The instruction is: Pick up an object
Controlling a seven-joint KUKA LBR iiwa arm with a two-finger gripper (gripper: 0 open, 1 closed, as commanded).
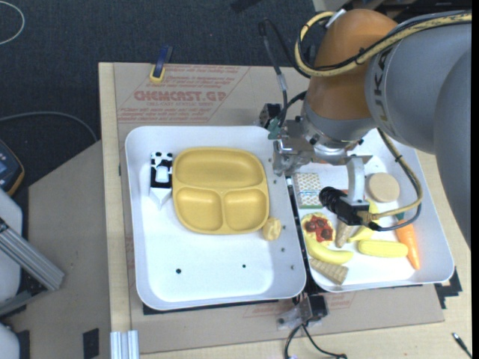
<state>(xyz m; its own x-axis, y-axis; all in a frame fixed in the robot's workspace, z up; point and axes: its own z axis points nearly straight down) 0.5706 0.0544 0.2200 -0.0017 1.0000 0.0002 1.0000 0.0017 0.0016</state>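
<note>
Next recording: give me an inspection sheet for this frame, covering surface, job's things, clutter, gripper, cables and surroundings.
Surface: left bin and right bin on printed cardboard.
Job's things: left bin, yellow divided plate, black-and-white piece, pale lump; right bin, banana, carrot, red piece, beige disc.
Clutter: blue-and-yellow clamp on the cardboard's far edge.
Gripper: gripper over the right bin's far left corner; no object seen in it.
Cables: black cable on the floor, left.
Surroundings: dark carpet; metal rail.

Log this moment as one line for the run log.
arm: over right bin | right bin: carrot, banana | left bin: yellow divided plate | pick: not confirmed
</note>
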